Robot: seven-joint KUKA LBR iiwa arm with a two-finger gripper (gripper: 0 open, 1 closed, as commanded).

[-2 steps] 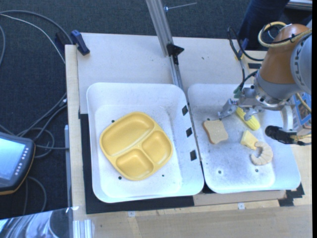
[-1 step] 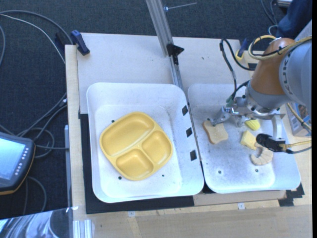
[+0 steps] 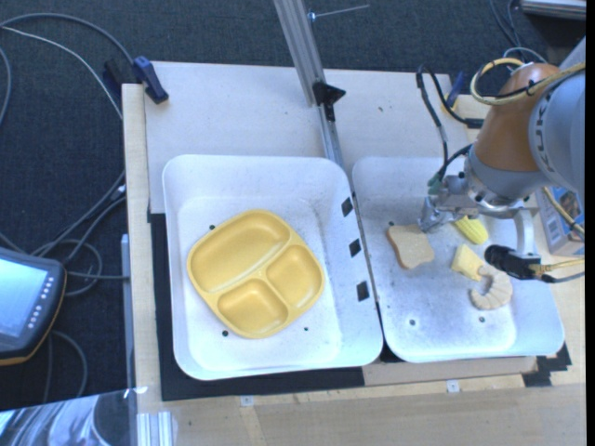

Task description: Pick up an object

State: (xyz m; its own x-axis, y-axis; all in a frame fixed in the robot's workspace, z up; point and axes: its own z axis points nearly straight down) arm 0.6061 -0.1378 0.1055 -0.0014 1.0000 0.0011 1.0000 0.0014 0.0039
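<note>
Bench (image 3: 232, 110): pale top carrying both white bins side by side.
Left bin (image 3: 186, 179): holds a yellow divided plate (image 3: 256, 272), well apart from the arm.
Right bin (image 3: 446, 328): the small toys sit here, under the arm.
Arm (image 3: 521, 128): grey with an orange band, leaning in over the right bin.
Gripper (image 3: 444, 214): low, just above the bread slice (image 3: 410, 246); from where I stand I can't tell how wide it is set.
Other pieces: yellow corn (image 3: 472, 229), cheese wedge (image 3: 466, 261), a tan ring-shaped piece (image 3: 492, 293).
Advice: centre over the slice, then drop straight, keeping clear of the corn beside it.
</note>
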